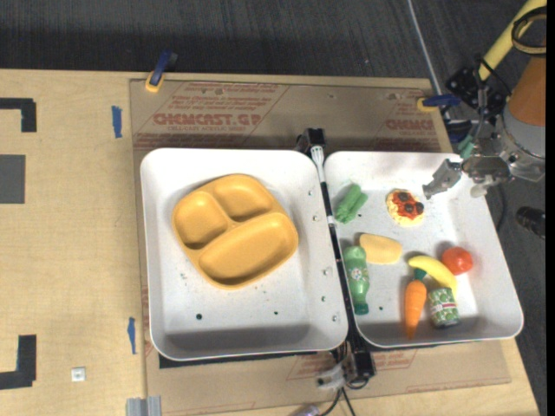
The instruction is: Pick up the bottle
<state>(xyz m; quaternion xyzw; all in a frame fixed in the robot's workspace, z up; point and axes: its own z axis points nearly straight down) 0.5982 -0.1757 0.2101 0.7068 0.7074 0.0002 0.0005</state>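
The bottle [355, 277] is small and green with a pale label. It lies in the right bin [507, 306] against its left wall, lengthwise front to back. My gripper [455, 189] hangs over the bin's back right part, well to the right of and behind the bottle, just right of a pizza slice toy [405, 206]. Its fingers [440, 178] stand open with nothing between them.
Also in the right bin are a green pepper [350, 203], a pale yellow chip [380, 248] beside the bottle, a banana [432, 269], a tomato [457, 259], a carrot [414, 305] and a small can [443, 306]. The left bin [160, 319] holds a yellow divided plate [234, 228].
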